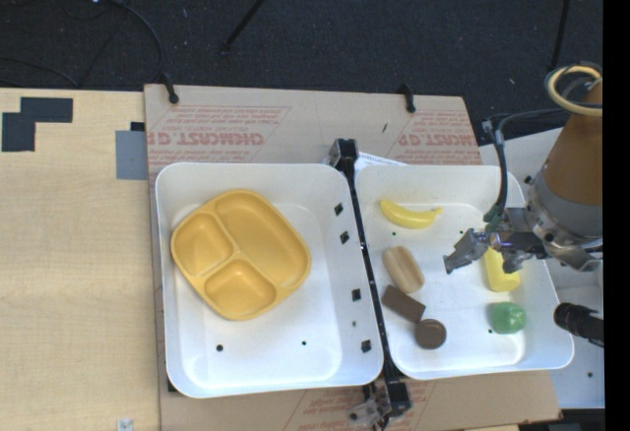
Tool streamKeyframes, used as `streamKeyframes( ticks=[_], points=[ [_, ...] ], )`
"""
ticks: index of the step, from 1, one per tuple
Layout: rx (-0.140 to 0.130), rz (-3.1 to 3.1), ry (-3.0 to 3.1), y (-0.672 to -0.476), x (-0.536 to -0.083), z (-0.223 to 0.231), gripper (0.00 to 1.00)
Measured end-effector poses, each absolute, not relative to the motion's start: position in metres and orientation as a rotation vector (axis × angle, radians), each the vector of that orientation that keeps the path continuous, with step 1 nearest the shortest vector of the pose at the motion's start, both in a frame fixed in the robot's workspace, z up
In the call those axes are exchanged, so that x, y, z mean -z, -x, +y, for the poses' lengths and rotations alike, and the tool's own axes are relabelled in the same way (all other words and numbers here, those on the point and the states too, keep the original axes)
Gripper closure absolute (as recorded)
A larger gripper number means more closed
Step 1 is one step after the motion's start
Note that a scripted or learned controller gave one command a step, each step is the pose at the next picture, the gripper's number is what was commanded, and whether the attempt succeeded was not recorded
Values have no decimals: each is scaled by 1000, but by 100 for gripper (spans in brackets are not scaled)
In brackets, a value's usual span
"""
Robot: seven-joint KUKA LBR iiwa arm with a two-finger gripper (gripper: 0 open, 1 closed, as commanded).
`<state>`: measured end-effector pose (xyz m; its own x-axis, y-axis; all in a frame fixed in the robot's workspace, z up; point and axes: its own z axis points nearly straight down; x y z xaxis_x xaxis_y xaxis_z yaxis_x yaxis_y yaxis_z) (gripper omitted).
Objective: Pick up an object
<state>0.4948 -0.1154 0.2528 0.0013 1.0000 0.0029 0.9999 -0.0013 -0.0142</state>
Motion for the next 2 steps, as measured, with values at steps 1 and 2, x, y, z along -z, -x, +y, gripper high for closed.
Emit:
streamKeyframes(
  ticks=[1,2],
  points=[
    [-3,-2219,2218,-497,-258,-115,0],
    [-8,-2216,2216,-500,-205,-120,0]
  ],
)
